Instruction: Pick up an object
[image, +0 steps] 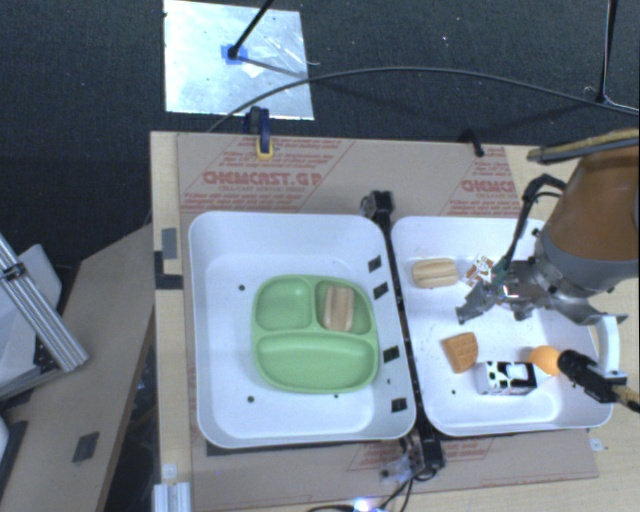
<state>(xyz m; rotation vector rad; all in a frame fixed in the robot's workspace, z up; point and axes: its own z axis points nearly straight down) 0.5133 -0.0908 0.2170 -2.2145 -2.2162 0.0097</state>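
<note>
I count two white bins: left bin (215, 300), right bin (430, 400). One green divided plate (300, 355) in the left one, three compartments, with one tan bread-like piece (338, 307) in its upper right compartment. In the right bin I see four loose items: one pale bread roll (434, 272), one orange-brown wedge (461, 351), one black-and-white block (508, 377), one orange ball (545, 358).
</note>
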